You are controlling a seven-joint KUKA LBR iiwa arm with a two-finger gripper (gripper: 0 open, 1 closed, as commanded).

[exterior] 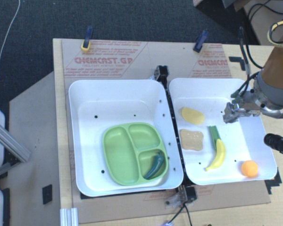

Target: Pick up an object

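The right bin (254,91) holds a pale yellow potato-like piece (192,116), a tan slice of bread (192,140), a yellow banana (217,156) with a green piece (213,133) at its top end, and an orange (249,168) near the front right corner. My gripper (231,111) hangs over the right bin's middle right, to the right of the yellow piece and above the banana. Nothing shows between its fingers.
The left bin (85,126) carries a green divided plate (127,152) with a dark green pepper (154,166) in its front right compartment. Clamps (87,39) (201,41) sit at the back of the board. A black clip (161,73) joins the bins.
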